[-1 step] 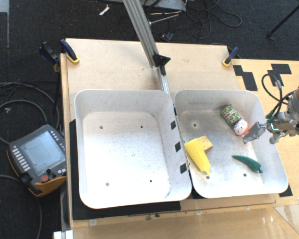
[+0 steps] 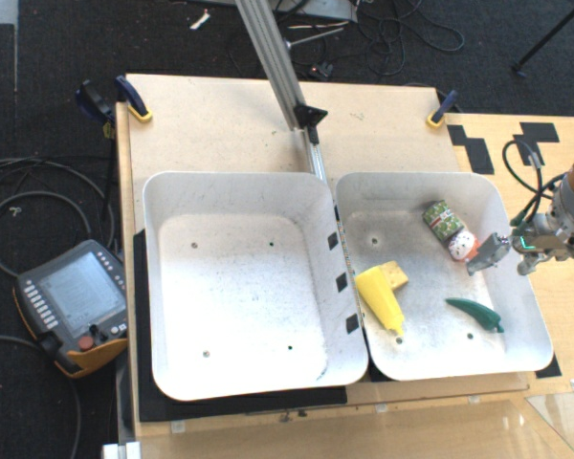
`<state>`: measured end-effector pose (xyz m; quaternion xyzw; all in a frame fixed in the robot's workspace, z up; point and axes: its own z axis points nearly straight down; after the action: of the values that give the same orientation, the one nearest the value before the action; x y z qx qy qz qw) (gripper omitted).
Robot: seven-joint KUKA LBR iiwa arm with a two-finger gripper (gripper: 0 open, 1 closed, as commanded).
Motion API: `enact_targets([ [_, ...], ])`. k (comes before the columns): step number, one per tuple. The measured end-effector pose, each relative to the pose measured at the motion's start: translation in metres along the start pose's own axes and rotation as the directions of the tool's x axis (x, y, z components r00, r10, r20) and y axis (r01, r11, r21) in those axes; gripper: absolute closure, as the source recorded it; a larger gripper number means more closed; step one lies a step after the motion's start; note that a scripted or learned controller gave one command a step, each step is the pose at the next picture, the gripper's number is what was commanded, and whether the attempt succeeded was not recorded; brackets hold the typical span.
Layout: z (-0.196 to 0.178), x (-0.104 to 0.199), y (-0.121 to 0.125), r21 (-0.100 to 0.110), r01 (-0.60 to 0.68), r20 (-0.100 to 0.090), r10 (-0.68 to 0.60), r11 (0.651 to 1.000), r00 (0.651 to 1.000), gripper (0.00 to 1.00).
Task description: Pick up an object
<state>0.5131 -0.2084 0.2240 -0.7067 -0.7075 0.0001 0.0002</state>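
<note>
The floor (image 2: 48, 94) is dark, like black carpet. A light wood bench (image 2: 230, 132) sits on it, and the light is bright and even. Two clamps hold the far corners – one on the left (image 2: 134, 103) and one on the right (image 2: 442, 108). A grey metal bar (image 2: 273, 51) leans across from the top down to the middle of the bench. Black wires (image 2: 383, 17) lie tangled on the floor behind it. On the left, a grey box with a screen (image 2: 72, 299) rests on the floor, with a cable (image 2: 19, 223) looping away. Black marks (image 2: 483, 146) sit on the wood at the right.
</note>
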Motion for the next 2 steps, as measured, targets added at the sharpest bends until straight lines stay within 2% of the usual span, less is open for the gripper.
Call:
enact_targets([
  [2, 0.102, 0.018, -0.006, 0.004, -0.001, -0.002, 0.001, 1.0, 1.0, 0.0],
])
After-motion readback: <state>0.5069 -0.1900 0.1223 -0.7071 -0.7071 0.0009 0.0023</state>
